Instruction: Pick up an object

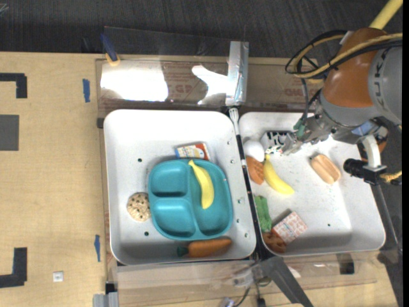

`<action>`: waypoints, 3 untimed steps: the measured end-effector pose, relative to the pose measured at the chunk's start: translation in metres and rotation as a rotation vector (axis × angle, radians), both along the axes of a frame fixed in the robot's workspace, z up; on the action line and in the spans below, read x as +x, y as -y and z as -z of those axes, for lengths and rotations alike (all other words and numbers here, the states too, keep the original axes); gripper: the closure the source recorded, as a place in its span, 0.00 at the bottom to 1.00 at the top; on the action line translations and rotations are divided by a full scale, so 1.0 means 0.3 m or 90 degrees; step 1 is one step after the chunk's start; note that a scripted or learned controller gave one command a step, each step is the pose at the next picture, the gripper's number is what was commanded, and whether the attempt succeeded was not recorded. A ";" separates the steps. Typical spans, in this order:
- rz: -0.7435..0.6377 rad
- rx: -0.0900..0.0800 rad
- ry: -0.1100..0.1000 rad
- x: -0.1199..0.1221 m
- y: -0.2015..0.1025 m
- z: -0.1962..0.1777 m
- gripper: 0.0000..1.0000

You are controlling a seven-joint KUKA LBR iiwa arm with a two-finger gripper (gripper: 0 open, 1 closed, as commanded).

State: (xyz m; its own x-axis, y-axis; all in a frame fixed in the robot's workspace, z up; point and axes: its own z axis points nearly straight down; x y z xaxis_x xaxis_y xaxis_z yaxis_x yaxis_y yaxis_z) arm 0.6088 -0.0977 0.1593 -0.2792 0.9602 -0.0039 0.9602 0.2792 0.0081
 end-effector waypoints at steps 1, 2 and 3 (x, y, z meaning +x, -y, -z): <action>0.000 0.000 -0.001 -0.001 0.000 0.003 0.00; -0.120 -0.002 0.001 0.004 0.029 0.159 0.00; -0.073 0.000 0.002 -0.118 -0.095 -0.122 0.00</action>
